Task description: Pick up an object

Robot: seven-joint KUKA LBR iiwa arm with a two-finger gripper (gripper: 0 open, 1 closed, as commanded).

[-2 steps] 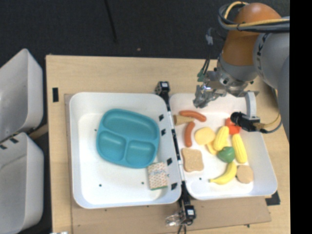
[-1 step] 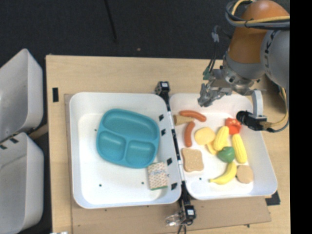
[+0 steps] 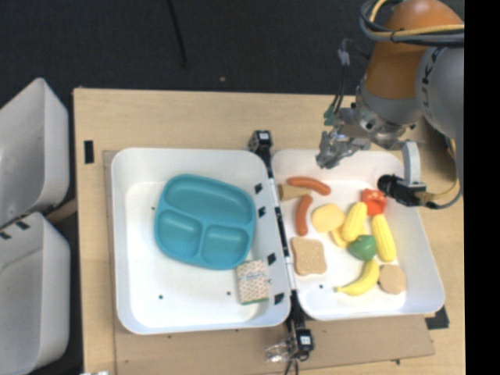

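Observation:
My gripper (image 3: pixel 331 153) hangs over the far left corner of the right bin (image 3: pixel 428 287), above and a little behind a sausage (image 3: pixel 308 184). Nothing shows between its fingers. Below it in that bin lie a second sausage (image 3: pixel 302 213), a pale yellow round piece (image 3: pixel 327 218), a toast slice (image 3: pixel 309 256), corn cobs (image 3: pixel 383 237), a green pepper (image 3: pixel 362 247), a red piece (image 3: pixel 374 201), a banana (image 3: pixel 360 280) and a tan round piece (image 3: pixel 392 279).
The left bin (image 3: pixel 125 287) holds a blue divided plate (image 3: pixel 205 220) and a small patterned packet (image 3: pixel 252 280) at its front right corner. White padded shapes (image 3: pixel 27 155) stand left of the bench.

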